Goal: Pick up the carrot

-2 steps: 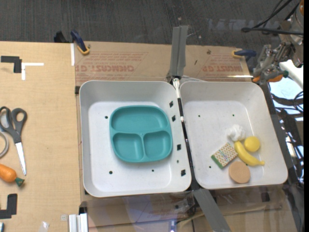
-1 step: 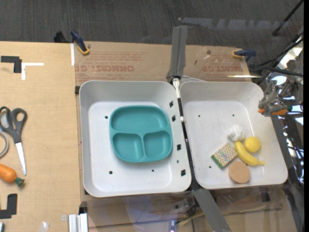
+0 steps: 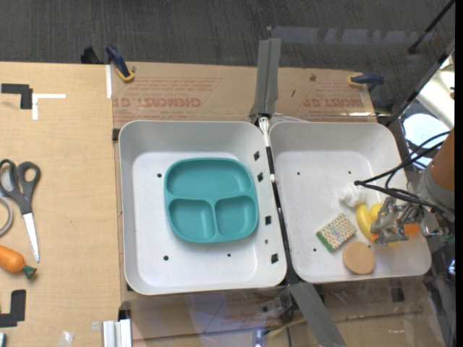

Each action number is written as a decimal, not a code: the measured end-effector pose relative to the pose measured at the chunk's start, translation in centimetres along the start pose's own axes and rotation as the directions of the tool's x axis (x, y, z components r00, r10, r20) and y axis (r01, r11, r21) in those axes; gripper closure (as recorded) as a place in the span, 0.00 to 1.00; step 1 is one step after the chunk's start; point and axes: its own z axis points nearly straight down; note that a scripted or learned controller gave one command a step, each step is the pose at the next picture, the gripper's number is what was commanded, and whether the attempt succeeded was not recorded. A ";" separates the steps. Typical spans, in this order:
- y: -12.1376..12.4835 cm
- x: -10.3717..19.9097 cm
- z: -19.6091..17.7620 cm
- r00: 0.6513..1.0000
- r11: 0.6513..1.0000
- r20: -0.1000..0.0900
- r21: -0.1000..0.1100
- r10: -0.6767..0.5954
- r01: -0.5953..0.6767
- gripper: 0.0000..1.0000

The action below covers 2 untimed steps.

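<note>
- Crowding the claw (image 3: 388, 226), whose opening I cannot tell, a banana (image 3: 364, 216) could be taken instead.
- An orange piece (image 3: 410, 229) beside it may be the carrot; a nudge could shove it off.

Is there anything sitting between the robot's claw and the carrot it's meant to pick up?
Yes, quite a lot. The gripper is low in the right bin, while the carrot lies outside both bins on the wooden bench at far left. Between them stand the bin walls, the left bin and its teal plate.
</note>
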 end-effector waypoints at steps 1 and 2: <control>4.9 -0.2 1.2 0.992 0.992 0.001 0.001 -0.126 0.126 1.00; 3.1 -2.4 -13.7 0.942 0.942 0.002 0.001 -0.336 0.336 1.00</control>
